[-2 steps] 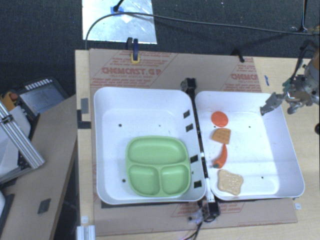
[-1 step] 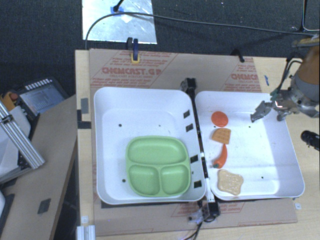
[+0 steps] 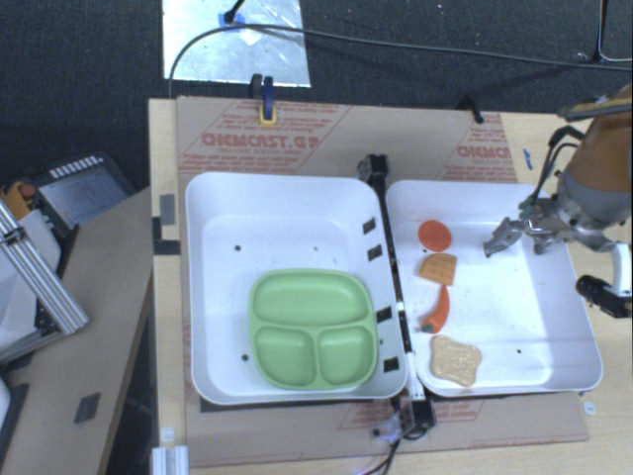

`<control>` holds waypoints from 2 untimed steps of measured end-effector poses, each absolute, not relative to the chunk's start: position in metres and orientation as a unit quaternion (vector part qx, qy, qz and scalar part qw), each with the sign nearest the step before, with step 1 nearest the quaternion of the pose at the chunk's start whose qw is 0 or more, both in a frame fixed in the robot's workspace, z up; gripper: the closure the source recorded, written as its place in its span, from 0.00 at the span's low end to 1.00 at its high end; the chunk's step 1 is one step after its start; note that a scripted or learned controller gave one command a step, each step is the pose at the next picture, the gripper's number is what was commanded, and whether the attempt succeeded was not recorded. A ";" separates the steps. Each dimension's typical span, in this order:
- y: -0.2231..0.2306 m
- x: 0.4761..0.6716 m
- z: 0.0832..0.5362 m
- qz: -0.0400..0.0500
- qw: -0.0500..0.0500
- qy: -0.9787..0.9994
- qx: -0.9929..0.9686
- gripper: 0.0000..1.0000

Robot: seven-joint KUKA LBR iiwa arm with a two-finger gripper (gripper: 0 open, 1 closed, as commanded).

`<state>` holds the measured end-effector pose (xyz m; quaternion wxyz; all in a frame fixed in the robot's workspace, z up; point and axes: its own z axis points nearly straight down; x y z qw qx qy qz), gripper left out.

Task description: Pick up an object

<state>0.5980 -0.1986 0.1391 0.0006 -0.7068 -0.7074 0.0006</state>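
Note:
In the right bin (image 3: 554,364) lie four small food-like pieces in a column near its left wall: an orange-red disc (image 3: 434,235), a tan square cracker (image 3: 438,268), a red-orange curved piece (image 3: 438,309) and a pale slice of bread (image 3: 455,361). My gripper (image 3: 509,235) hangs over the upper right part of that bin, to the right of the disc and apart from it. Nothing shows between its fingers, which point left.
The left bin (image 3: 227,216) holds a green three-compartment plate (image 3: 313,328). A black divider with clips (image 3: 389,275) runs between the bins. A yellow clamp (image 3: 266,102) sits at the back edge of the cardboard. A black part of the arm (image 3: 605,296) overhangs the right bin's right rim.

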 end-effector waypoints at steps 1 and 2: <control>-0.198 0.598 0.087 0.000 0.001 -0.708 -0.707 0.00; -0.199 0.599 0.101 -0.001 -0.002 -0.707 -0.707 1.00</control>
